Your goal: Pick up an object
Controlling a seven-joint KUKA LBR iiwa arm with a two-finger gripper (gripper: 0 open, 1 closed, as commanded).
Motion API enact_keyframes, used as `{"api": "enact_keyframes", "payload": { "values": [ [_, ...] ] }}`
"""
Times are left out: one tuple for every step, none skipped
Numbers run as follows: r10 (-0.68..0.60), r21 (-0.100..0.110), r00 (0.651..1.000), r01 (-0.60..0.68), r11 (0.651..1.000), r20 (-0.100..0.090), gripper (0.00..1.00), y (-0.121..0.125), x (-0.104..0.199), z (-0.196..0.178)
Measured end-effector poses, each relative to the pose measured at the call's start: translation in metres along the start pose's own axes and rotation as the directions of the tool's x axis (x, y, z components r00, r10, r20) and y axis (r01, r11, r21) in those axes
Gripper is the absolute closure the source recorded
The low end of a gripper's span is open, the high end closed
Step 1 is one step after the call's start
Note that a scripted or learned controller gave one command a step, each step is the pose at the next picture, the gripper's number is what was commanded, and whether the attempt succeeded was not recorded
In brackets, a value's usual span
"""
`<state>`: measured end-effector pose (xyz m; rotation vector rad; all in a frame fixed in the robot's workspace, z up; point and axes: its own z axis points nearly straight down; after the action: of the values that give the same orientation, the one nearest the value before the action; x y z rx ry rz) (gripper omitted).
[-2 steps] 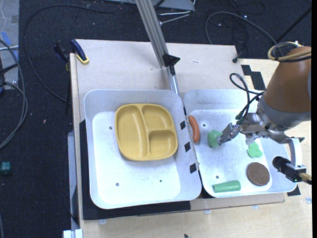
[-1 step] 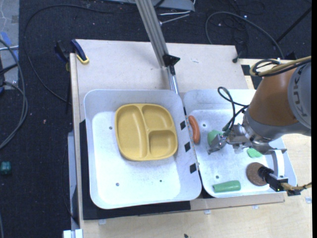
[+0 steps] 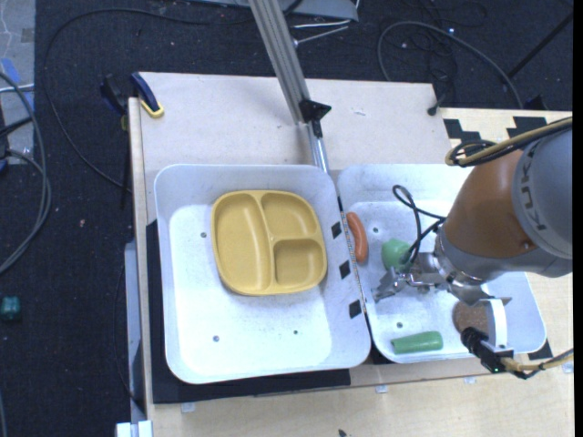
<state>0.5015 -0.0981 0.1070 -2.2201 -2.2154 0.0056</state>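
Just beside the jaws (image 3: 390,285) – green ball (image 3: 395,251) – grip state impossible to tell

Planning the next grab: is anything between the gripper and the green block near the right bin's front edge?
Nothing visible. The gripper sits over bare bin floor, and the green block lies just in front of it; the sausage lies behind.

Black floor (image 3: 73,244), loose cables (image 3: 55,107), tan bench (image 3: 228,121)

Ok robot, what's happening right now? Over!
Tool low in right bin, beside green ball. Orange sausage by left wall. Green block nearby. Nothing visibly held.
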Motion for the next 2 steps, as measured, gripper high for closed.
{"api": "enact_keyframes", "payload": {
  "values": [
    [-0.001,-0.007,1.000,0.001,1.000,0.001,0.00,0.001,0.000,0.013],
    [0.001,-0.014,1.000,-0.001,1.000,0.003,1.00,0.003,-0.001,0.002]
  ]
}}
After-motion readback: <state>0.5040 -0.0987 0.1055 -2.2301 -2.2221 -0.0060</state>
